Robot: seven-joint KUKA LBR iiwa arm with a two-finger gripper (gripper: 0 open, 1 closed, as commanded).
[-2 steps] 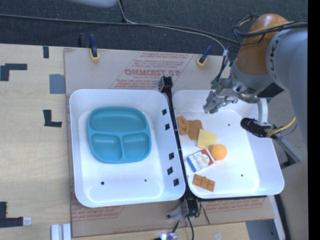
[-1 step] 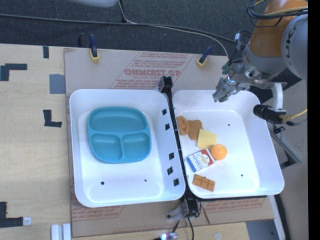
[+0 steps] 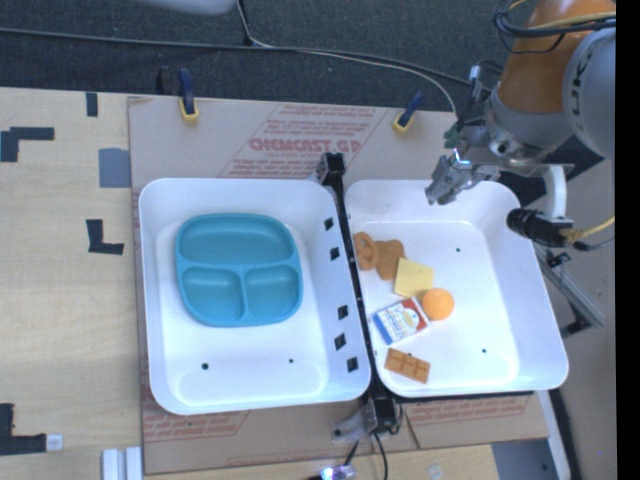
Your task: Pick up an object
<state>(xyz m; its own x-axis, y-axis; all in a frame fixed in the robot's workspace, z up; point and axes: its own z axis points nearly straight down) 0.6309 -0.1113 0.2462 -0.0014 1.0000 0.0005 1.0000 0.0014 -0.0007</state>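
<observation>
"CHEMCAST GP" on brown board (image 3: pixel 300 143)

Blue divided tray (image 3: pixel 239 270) lies in left bin (image 3: pixel 160 368)

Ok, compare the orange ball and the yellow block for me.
The ball is round and orange; the block is flat, squarish and pale yellow. The ball lies nearer the right bin's middle; the block lies up and left of it, next to a brown toy. Both are small, lie in the right bin, touch or nearly touch each other, and sit apart from the gripper.
</observation>
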